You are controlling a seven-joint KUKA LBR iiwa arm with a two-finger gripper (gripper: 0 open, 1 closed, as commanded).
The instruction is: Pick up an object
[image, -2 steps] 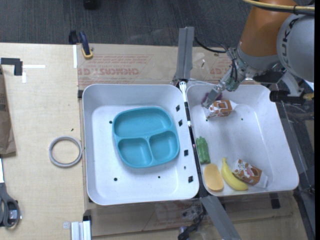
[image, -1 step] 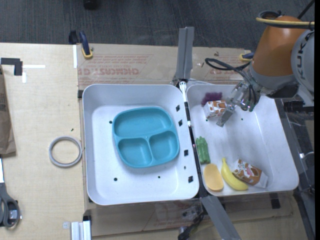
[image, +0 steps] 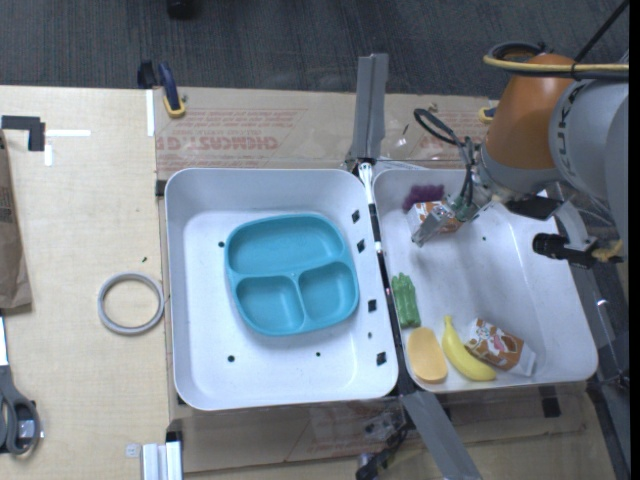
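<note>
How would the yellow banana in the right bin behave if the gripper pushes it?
The curved yellow banana would probably pivot or rock rather than slide straight. It looks smooth, so possibly slippery. It lies against a printed snack packet, which would likely shift too.

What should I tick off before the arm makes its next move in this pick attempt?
1. Pincer over the right bin: ok, near its back left.
2. Target under it: ok, a small packet lies right at the tips.
3. Packet between the tips: cannot tell.
4. Neighbour clear of the grasp: not ok, a purple item lies close behind the packet.
5. Other picks free: ok, banana, snack bag and green item lie untouched toward the front.
6. Blue tray lies flat in the left bin: ok.
</note>
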